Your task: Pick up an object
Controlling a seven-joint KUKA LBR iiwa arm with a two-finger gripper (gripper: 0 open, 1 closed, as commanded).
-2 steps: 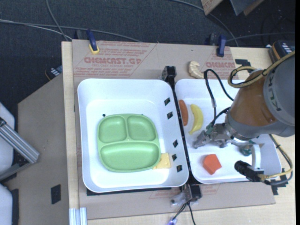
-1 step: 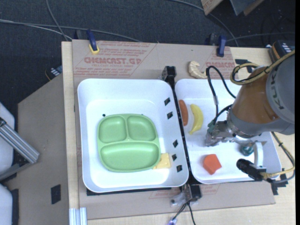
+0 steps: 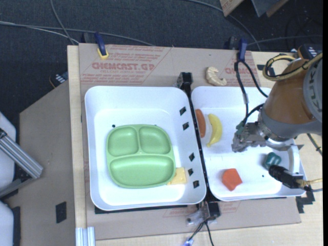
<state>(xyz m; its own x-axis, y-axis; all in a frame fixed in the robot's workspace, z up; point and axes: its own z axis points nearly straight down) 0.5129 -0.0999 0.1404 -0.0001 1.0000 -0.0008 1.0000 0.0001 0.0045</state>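
Gripper (image 3: 241, 141) low in right bin (image 3: 256, 191) nr banana (image 3: 214, 129); jaw state unclear, wrist blocks it.

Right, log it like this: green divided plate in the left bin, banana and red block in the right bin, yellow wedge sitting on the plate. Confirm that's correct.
One slip: the yellow wedge is not on the green divided plate; the camera view shows it on the floor of the left bin, against the plate's lower right edge. The banana and red block are in the right bin.

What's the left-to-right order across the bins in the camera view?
Green divided plate → yellow wedge → orange-red sausage → banana → red block → end effector → teal object.
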